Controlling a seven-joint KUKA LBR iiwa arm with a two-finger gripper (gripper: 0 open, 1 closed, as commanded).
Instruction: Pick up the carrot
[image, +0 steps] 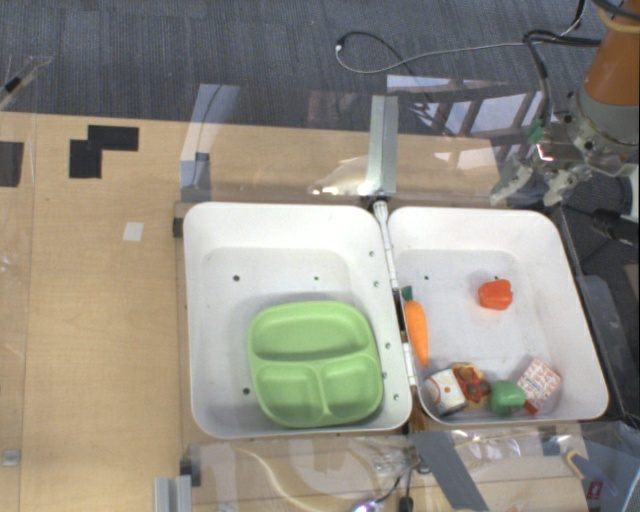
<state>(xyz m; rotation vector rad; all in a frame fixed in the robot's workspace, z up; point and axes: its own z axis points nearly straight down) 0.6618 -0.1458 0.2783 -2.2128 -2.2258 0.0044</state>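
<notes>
The carrot (415, 332) is orange with a small green top. It lies lengthwise against the left wall of the right bin (560, 255), beside the divider. My gripper (531, 184) hangs over the bin's far right rim, well away from the carrot and up-right of it. Its fingers are spread, with nothing between them. The grey wrist with its orange band (612, 68) comes in from the top right corner.
In the right bin sit a red-orange toy vegetable (495, 294), a small can (446, 390), a green item (507, 398) and a patterned box (540, 380), the last three clustered at the front. The left bin (215, 300) holds a green divided plate (315, 362).
</notes>
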